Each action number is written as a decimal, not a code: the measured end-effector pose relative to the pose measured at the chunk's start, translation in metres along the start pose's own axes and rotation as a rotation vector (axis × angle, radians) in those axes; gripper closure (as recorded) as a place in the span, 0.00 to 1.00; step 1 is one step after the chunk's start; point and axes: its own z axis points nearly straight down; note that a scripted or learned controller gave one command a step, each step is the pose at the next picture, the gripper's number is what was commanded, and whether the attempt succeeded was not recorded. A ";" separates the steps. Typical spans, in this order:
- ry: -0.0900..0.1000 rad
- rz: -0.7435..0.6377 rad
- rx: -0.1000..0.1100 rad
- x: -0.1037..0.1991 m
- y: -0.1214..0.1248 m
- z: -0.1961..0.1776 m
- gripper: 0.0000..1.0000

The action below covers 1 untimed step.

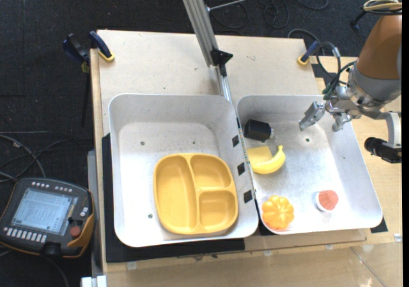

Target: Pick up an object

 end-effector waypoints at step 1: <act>0.001 0.000 0.001 -0.003 0.000 0.064 0.00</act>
